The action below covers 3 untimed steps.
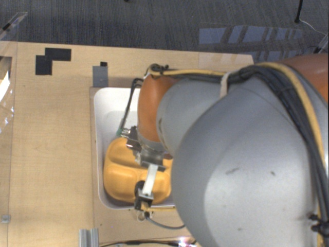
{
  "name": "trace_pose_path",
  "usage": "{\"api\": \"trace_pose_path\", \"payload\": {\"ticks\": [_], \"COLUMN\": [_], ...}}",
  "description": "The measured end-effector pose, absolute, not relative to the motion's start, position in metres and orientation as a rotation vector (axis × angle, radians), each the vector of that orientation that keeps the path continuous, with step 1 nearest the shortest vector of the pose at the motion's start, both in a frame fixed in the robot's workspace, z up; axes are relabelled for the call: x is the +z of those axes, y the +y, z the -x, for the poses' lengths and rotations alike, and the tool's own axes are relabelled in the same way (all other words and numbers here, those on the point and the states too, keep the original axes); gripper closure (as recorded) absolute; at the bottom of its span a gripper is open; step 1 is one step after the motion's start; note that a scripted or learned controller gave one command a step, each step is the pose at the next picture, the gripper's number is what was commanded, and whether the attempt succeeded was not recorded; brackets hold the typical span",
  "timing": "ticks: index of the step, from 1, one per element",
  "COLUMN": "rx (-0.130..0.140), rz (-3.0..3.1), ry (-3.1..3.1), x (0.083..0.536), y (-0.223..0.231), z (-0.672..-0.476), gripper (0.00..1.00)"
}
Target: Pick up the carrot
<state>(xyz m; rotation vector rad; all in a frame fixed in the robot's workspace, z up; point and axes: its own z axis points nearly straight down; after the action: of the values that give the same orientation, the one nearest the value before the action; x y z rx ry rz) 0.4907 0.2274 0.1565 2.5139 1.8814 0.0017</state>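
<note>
**Arm lowered into the bin, carrot hidden from view**

No carrot can be picked out at this moment; if it lies in the white bin, it is hidden under the arm or too masked to tell. The one object seen in the bin is a large yellow, rounded thing, filling the bin's near-left part and resting against its front wall. Its form is bulky, not carrot-like. Over it hangs the wrist of the arm, whose grey housing covers most of the bin and all to the right of it. The orange band sits above the wrist hardware, and a small white bracket with a dark end hangs just over the yellow thing's right side. A cable runs down along the orange band. The claw itself is masked by the wrist, so whether it is wide, narrow or holding something cannot be told. The light wooden table surrounds the bin.

Judged step: the reach or descent into the bin, with no grasp confirmed. The next move calls for the claw to be centred over the carrot, not the yellow thing, before it closes and lifts.
</note>
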Motion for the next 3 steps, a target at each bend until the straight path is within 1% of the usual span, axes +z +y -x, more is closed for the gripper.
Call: {"api": "trace_pose_path", "payload": {"ticks": [1, 2, 3], "rx": [0.003, 0.009, 0.001], "rz": [-2.763, -3.029, -3.125], "ry": [1.492, 0.831, 0.319], "x": [0.173, 0.222, 0.172], "y": [0.235, 0.195, 0.143], "z": [-0.488, -0.488, -0.487], "gripper": [1.0, 1.0, 1.0]}}
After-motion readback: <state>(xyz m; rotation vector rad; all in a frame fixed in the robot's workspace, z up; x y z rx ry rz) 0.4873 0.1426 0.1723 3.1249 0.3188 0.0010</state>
